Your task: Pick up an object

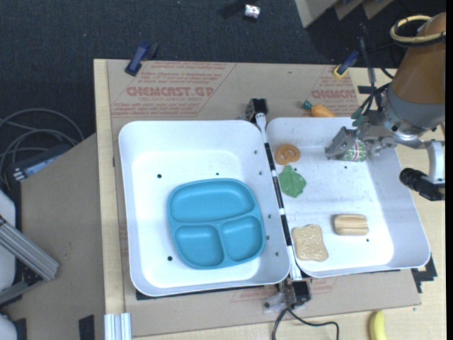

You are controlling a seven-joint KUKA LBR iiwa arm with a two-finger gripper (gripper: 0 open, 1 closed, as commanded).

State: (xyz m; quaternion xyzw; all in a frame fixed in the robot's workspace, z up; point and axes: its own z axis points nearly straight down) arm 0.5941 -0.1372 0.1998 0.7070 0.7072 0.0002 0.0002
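The right bin (396,190) holds a round orange piece (287,154), a green leafy piece (291,182), a tan cracker-like slab (309,242) and a small bread roll (350,224). My gripper (348,146) hangs low over the bin's far part, right of the orange piece. A small green and white object (357,151) sits right at its tip, partly hidden by it. Whether that object is gripped is unclear.
In the left bin (141,161) lies a blue divided plate (216,222). An orange carrot-like item (320,109) lies on the board behind the right bin. A blue clip (141,57) sits at the board's far left, and a yellow object (377,324) at the near right.
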